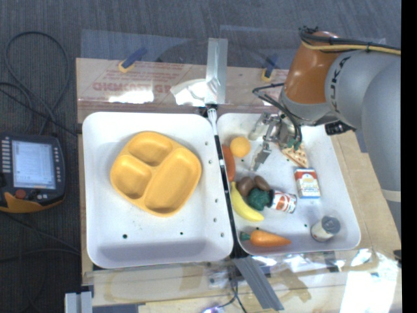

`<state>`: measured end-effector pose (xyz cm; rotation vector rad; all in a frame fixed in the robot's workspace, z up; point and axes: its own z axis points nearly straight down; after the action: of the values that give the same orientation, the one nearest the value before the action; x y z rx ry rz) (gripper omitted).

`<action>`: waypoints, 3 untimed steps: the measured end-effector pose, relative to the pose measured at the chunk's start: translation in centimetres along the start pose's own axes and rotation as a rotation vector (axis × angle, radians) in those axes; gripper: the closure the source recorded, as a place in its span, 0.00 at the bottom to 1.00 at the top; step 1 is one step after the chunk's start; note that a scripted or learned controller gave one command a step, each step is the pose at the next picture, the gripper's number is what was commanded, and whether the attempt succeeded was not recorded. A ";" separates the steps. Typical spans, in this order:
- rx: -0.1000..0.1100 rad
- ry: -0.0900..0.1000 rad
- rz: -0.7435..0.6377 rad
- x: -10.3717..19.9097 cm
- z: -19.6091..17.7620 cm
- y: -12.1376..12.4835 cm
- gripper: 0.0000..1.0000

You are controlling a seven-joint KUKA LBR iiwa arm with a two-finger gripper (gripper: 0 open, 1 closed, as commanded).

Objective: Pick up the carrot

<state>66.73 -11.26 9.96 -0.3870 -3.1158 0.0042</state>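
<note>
The carrot (pixel 268 239), orange and tapered, lies on its side at the front edge of the right bin (pixel 339 175). My gripper (pixel 264 142) hangs over the back of that bin, far behind the carrot, beside an orange ball (pixel 239 147). Its thin metal fingers (pixel 262 156) point down and to the left and stand apart, with nothing between them. The orange band of the arm (pixel 311 70) is above it.
In the right bin also lie a long orange-red piece (pixel 227 163) along the left wall, a banana (pixel 245 205), a brown and green lump (pixel 255 191), a small can (pixel 284 203), a little box (pixel 307 182), a cracker-like slice (pixel 295 152) and a grey round lid (pixel 326 227). The left bin (pixel 98 240) holds a yellow divided plate (pixel 155 171).
</note>
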 end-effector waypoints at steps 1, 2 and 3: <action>-0.006 -0.013 0.161 3.3 -9.0 5.1 0.00; -0.008 -0.012 0.390 2.5 0.9 -0.1 0.00; -0.008 -0.011 0.524 2.9 -9.0 6.7 0.00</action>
<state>65.54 -4.03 18.95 -1.1853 -2.9214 -0.0055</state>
